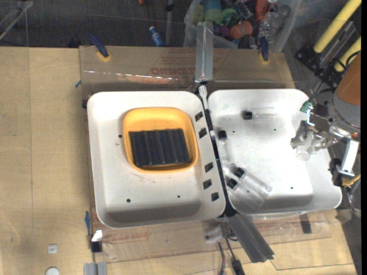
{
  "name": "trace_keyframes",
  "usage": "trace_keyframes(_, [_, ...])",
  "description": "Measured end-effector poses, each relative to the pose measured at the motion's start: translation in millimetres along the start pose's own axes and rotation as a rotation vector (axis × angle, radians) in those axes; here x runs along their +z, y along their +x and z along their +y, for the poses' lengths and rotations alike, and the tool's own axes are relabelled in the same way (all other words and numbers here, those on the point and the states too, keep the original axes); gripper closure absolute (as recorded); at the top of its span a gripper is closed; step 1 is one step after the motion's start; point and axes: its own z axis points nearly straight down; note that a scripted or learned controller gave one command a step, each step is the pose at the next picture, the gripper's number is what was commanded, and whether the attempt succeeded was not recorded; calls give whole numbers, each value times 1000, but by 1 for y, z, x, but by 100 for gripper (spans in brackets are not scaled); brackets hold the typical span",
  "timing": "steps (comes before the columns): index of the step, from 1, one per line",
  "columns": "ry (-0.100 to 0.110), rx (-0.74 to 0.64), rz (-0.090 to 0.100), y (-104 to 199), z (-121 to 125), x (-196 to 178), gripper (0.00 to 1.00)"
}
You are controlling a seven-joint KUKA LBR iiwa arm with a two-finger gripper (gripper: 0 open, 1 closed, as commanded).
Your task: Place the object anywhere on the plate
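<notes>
Nearest the camera, a clear plastic object (248, 182) lies at the front left of the right bin (287, 196), close to the divider between the bins. Left bin (109, 205) holds an orange plate (133, 119) carrying a dark ribbed block (159, 148). End effector (309, 139) sits over the right bin's right side; whether its fingers are spread or pressed together cannot be told. Beyond the table (40, 153), a clear tub of coloured toys (241, 7) stands.

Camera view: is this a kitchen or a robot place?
Probably a robot lab: two white bins on a bench, a gripper reaching in, and a box of jumbled toys behind.
</notes>
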Motion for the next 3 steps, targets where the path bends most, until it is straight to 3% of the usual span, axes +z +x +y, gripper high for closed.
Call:
trace_keyframes(1, [0,-90,-1,44,65,36,100])
trace_keyframes(2, [-3,-344,-1,79,92,17,100])
trace_keyframes(3, [-4,-411,-1,96,87,-16,100])
